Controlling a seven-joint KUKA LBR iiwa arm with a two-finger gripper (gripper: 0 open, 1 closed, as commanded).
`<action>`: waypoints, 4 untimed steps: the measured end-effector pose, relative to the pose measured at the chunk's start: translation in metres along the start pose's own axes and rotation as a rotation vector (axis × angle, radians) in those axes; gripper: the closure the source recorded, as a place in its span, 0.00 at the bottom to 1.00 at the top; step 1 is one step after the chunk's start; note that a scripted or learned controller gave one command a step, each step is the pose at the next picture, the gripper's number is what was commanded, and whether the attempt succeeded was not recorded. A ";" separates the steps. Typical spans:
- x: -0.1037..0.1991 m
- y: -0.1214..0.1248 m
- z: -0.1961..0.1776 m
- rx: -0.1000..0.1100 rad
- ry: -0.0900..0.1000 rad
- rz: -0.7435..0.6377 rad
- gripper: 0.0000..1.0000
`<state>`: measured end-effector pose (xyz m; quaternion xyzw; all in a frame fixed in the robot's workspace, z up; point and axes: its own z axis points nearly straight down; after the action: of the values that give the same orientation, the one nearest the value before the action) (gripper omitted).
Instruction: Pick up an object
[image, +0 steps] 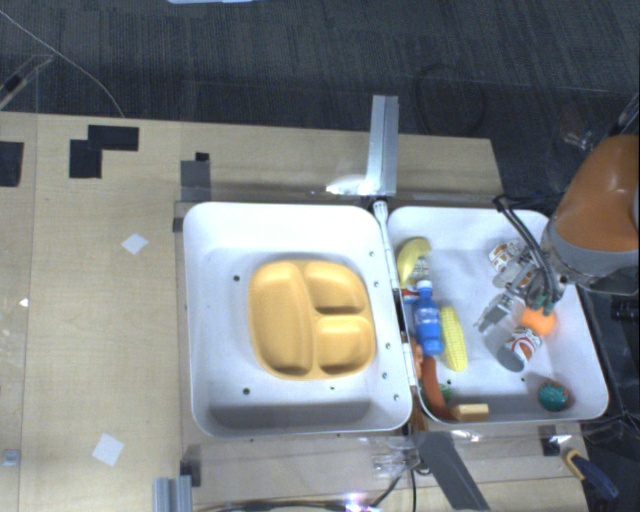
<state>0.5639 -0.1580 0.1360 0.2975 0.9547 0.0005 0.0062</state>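
A grey arm with an orange band reaches from the right over the right bin (590, 385) on the counter (90, 330), its pincer (515, 300) low among the clutter; whether it is released or clenched cannot be told. Just beside it lie an orange piece (540, 321) and what may be a small can (518, 348). Along the bin's left wall sit a banana (410, 255), blue bottle (428, 322) and corn cob (454, 338). A yellow divided tray (310, 318) rests in the left bin (215, 300).
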 end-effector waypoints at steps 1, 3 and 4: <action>0.040 -0.016 0.046 -0.002 -0.002 0.180 0.00; 0.061 -0.010 0.045 -0.003 -0.005 0.476 0.00; 0.058 -0.008 0.032 -0.009 -0.015 0.471 1.00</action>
<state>0.5121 -0.1318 0.1033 0.5118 0.8590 0.0040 0.0142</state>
